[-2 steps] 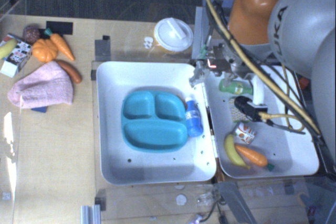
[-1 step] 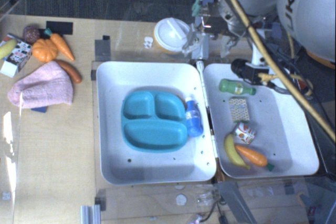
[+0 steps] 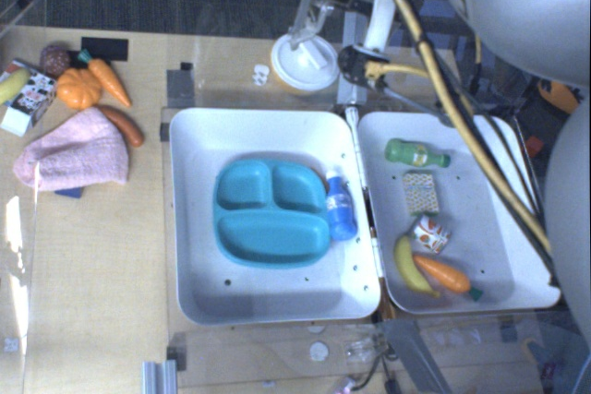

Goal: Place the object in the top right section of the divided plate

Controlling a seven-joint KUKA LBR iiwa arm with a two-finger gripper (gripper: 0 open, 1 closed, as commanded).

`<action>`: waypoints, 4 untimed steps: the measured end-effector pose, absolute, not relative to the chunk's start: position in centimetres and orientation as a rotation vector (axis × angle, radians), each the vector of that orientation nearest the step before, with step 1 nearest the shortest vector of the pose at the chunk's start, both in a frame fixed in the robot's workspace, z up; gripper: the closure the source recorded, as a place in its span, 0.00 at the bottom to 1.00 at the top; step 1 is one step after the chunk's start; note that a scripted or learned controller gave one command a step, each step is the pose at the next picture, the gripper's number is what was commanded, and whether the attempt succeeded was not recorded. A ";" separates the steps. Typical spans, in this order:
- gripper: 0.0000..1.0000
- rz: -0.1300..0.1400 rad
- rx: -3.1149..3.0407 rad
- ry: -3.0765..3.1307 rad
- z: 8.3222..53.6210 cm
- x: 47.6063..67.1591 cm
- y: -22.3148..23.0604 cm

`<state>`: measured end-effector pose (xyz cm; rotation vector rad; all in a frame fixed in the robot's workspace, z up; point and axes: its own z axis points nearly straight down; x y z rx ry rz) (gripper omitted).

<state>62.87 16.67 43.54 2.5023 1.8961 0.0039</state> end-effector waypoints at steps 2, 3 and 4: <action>0.00 0.000 2.453 1.961 43.4 66.8 23.6; 0.00 0.000 2.452 1.962 43.4 66.8 23.6; 0.00 0.001 2.452 1.962 43.4 66.8 23.6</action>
